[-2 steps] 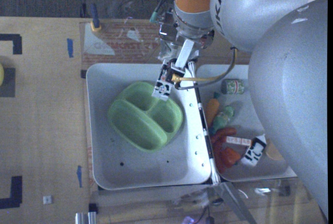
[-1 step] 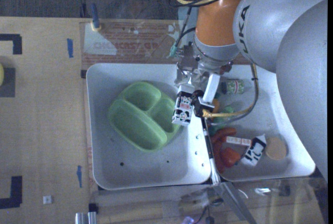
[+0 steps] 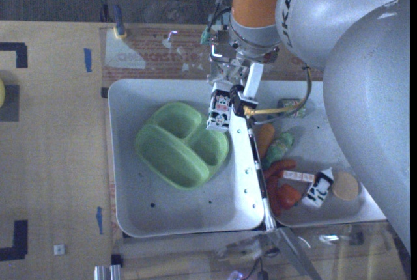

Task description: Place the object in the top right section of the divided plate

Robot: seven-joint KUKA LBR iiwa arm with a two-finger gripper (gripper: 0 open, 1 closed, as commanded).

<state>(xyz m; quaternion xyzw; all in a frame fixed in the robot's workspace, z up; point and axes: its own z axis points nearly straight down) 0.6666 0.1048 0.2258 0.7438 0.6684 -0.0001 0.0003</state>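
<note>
Left bin (image 3: 130, 207): 1 green divided plate (image 3: 182, 145), 3 sections. Right bin (image 3: 365, 210): carrot, red vegetables, round brown item. Gripper (image 3: 225, 103), above the plate's right edge, pinches 1 small white carton (image 3: 220, 111) with black cow print, upright.

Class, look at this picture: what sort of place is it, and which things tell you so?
Probably a robotics lab bench: a grey arm with a gripper, two white bins, and a green divided plate beside toy food.

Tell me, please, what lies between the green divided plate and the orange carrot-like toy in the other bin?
In the camera view, the bins' adjoining white rims run between the green divided plate and the orange toy, and the gripper hangs there with a cow-patterned carton.
</note>
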